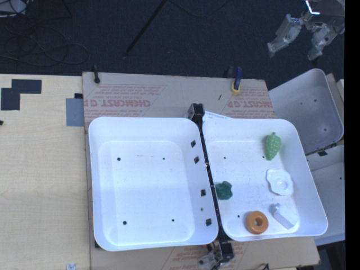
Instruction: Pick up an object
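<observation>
- The gripper (298, 42) hangs at the upper right of the frame, over dark floor, fingers spread apart, holding nothing.
- The right bin (247, 129) holds a green bumpy fruit (272, 145), a dark green lump (224, 190), a white flat piece (279, 183), an orange ring (257, 222) and a grey block (282, 216).
- The left bin (140, 127) sits beside it.

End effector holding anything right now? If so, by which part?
Nothing held. The end effector hangs open above the floor beyond the bins, with no object between its fingers.

The right bin (304, 167) holds light-green grapes (272, 145), a white fried egg (279, 182), a grey block (282, 216), an orange doughnut (257, 222) and dark-green broccoli (224, 190).
</observation>
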### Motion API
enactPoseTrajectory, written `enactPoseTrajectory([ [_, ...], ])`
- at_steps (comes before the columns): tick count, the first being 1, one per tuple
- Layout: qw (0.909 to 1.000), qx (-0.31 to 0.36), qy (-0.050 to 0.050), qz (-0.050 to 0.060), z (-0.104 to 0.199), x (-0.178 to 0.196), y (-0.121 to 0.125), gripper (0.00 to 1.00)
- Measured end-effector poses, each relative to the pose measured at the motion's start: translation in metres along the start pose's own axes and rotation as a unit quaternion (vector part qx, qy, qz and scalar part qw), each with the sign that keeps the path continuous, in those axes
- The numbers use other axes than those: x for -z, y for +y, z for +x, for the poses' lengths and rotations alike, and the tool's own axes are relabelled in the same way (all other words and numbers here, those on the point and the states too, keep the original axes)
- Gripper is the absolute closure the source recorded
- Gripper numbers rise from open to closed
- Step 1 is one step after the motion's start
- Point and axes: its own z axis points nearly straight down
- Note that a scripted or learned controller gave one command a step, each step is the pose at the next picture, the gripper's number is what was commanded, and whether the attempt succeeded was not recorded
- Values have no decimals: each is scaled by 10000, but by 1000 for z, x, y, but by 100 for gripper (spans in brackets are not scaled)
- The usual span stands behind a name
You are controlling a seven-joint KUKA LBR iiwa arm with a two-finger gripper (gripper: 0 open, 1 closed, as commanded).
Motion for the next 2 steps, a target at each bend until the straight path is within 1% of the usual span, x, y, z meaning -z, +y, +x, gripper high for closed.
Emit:
enactPoseTrajectory([
  [1, 10000, -11, 2, 50, 46, -5, 16, 0],
  [2, 10000, -8, 3, 50, 99, -5, 16, 0],
])
